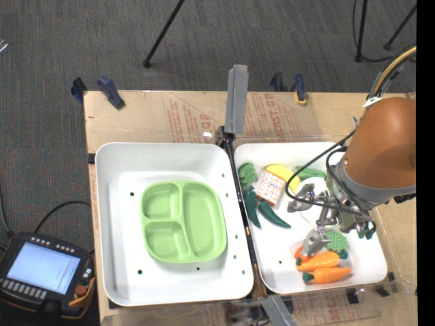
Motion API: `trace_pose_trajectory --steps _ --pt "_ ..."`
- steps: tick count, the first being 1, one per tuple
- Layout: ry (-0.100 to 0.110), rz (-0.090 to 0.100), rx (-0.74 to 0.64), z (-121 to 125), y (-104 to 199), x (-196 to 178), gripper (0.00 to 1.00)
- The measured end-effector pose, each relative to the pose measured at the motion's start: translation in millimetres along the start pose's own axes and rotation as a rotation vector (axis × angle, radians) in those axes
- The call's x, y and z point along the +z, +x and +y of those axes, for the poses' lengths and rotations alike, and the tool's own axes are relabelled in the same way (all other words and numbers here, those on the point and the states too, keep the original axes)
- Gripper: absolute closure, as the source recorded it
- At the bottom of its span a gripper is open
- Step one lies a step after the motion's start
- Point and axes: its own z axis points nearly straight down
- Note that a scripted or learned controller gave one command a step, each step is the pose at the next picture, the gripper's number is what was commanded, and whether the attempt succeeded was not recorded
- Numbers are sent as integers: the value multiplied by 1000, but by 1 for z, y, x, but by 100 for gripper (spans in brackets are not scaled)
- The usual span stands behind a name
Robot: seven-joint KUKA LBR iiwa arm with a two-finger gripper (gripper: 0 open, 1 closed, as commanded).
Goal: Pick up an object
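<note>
The arm [380, 148] reaches in over the right bin [279, 277], and its claw [315, 240] hangs low among the toy food at the near right corner. The step in hand looks like the approach to a grasp — nothing is lifted yet. The claw's tips point down at the carrots [325, 267], two orange pieces lying side by side near the bin's front wall; whether the tips touch them I cannot tell. Nor can I tell how wide the claw stands — its metal parts and cables crowd together and the fingers do not read clearly.

Other candidates lie further left in the same bin: a yellow piece [282, 173], a small box [270, 187] leaning against it, and dark green peppers [262, 209] near the divider. The left bin [112, 202] holds a green tray [183, 221], well apart from the claw.

The next move, as I judge it, calls for settling straight down over one carrot, closing, then rising.
</note>
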Motion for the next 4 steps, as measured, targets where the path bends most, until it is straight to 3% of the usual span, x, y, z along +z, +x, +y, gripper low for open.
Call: trace_pose_trajectory --steps 1,2,3,4 --pt "-4 9 -187 -37 7 123 0" --pt "-2 -3 -122 0 -58 130 0" --pt "0 -6 -96 -14 -134 128 0" --pt "0 -3 -10 -101 -97 129 0"
